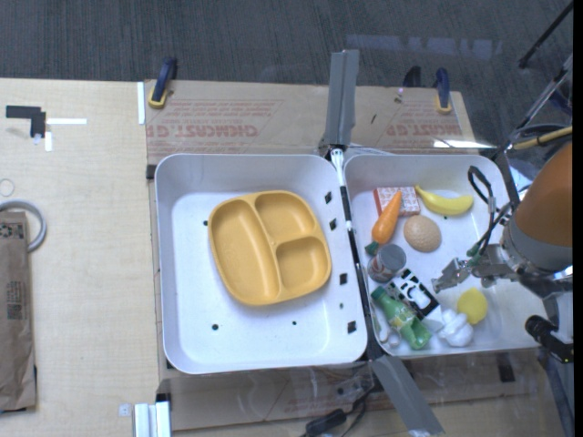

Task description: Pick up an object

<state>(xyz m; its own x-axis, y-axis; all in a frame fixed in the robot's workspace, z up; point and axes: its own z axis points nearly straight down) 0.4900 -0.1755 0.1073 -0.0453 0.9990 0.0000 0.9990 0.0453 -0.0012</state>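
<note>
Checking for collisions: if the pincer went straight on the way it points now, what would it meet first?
The pincer points toward the view's left, so it would probably meet the black-and-white item first, then the small can. Height above them is unclear from this view.

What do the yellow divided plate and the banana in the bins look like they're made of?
The divided plate looks like moulded plastic with a matte finish: one even yellow, rounded compartment ridges, no strong glare. The banana looks like a plastic toy: uniform bright yellow with a soft sheen, though real fruit can't be ruled out from this view.
</note>
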